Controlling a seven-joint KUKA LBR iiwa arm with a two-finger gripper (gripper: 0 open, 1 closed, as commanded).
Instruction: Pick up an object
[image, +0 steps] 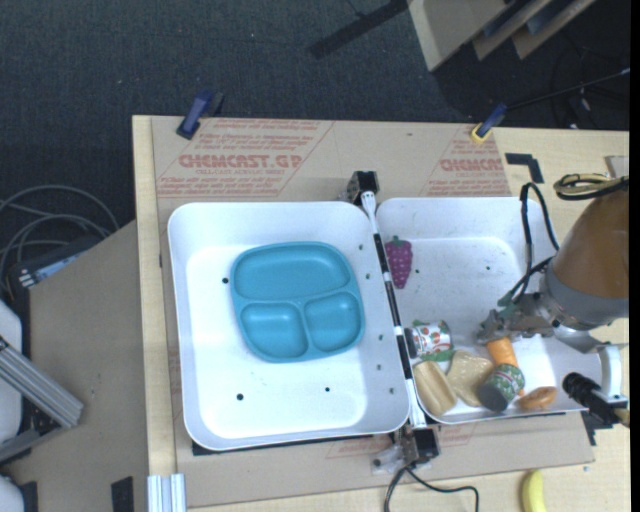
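Left bin (200, 300) holds 1 blue tray (297, 300); right bin (450, 225), 1 grapes (399, 260).

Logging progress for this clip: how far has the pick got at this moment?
Done: the arm has reached into the right bin, with the gripper low, just above the orange item in the toy food pile. In hand: nothing visibly held. Left: grasp and lift. The grapes, can and the blue tray in the left bin lie untouched.
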